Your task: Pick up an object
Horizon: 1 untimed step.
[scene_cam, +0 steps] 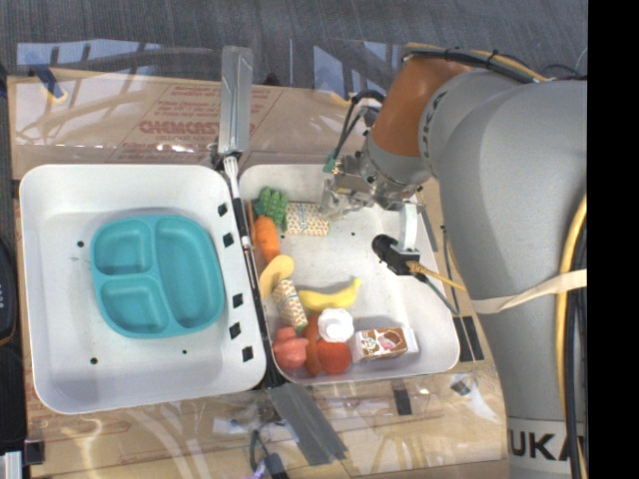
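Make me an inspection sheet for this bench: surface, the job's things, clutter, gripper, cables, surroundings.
surface: two white bins side by side, left bin and right bin, on a brown board.
job's things: in the right bin, mostly along its left and near sides: green toy, carrot, packet, bananas, carton, red toys.
clutter: teal tray in the left bin.
gripper: gripper over the right bin's far end, beside the packet; whether it holds anything cannot be told.
cables: black cable loops by the wrist.
surroundings: dark floor beyond the bench.
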Each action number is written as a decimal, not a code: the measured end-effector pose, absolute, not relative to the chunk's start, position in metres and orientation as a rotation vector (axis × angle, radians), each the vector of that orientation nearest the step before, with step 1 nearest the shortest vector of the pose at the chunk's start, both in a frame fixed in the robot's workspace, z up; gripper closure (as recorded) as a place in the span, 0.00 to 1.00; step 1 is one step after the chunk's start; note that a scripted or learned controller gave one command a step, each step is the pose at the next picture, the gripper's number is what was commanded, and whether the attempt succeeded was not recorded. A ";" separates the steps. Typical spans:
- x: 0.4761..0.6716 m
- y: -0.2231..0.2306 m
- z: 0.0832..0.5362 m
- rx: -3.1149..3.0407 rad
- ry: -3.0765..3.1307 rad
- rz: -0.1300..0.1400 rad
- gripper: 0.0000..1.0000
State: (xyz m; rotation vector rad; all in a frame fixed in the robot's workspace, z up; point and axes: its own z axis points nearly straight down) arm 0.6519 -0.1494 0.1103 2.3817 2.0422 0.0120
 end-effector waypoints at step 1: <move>0.652 -0.149 0.110 2.381 2.043 0.011 0.00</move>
